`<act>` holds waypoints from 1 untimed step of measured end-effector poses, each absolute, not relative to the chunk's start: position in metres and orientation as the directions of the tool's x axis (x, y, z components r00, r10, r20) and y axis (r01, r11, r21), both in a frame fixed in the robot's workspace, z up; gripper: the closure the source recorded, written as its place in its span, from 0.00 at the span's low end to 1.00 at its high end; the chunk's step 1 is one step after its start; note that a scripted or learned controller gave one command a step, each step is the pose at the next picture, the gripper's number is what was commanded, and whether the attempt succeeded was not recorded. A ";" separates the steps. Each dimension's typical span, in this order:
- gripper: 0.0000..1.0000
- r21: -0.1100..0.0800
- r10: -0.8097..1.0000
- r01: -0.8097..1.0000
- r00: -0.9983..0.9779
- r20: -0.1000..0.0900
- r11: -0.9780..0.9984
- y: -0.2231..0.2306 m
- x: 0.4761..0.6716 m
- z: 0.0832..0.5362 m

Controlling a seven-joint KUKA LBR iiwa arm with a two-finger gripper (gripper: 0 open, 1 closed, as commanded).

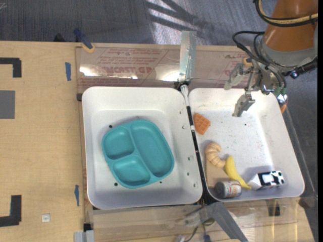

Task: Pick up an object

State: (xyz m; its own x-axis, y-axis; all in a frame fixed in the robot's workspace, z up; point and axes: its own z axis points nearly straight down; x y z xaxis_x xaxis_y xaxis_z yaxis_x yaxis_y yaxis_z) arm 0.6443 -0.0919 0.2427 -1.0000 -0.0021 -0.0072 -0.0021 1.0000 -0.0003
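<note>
My gripper [240, 96] hangs over the far part of the right bin [262, 130], open, with nothing between its fingers. Below it and to the left lies an orange waffle-like piece [201, 123] against the bin's left wall. Nearer the front sit a tan pastry-shaped item [214, 154], a yellow banana [234, 171], a small can on its side [228, 188] and a black-and-white block [270, 179]. All of these rest on the bin floor, well apart from the gripper.
A teal divided plate [137, 153] lies in the left bin [96, 115]. A ridge [193, 140] divides the two bins. A clear plastic sheet and an upright metal bracket [186, 59] stand behind the bins.
</note>
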 end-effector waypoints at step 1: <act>0.00 0.003 0.323 0.323 -0.946 -0.012 0.946 -0.097 0.648 0.103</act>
